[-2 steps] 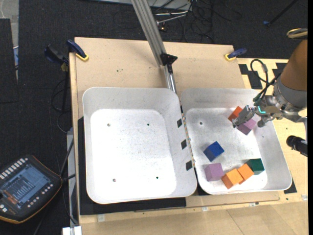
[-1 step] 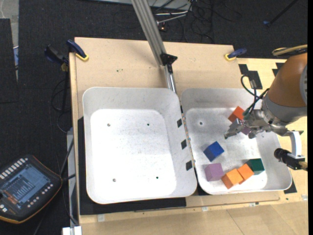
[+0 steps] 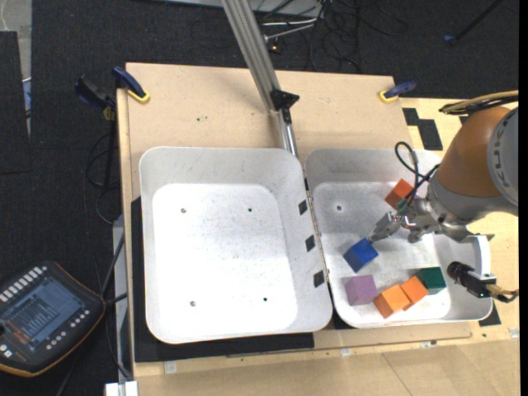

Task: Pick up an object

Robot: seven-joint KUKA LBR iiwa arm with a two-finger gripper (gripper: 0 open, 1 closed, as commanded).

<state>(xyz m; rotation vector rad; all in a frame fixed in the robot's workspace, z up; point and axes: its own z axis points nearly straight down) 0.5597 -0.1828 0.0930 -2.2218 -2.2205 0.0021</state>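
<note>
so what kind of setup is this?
Looks like a robotics lab grasping rig: two white bins on a clamped wooden bench, small coloured blocks such as a blue block, and a teach pendant on the floor.

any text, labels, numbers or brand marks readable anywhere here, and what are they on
No text can be read in this view.
Handheld pendant at the lower left: its lit screen shows rows of content, too small and blurred to read.
Blocks in the right bin, including the blue block, purple block and green block: plain faces, no markings.
Black patches on the board near the arm: solid shapes, no lettering.
</note>
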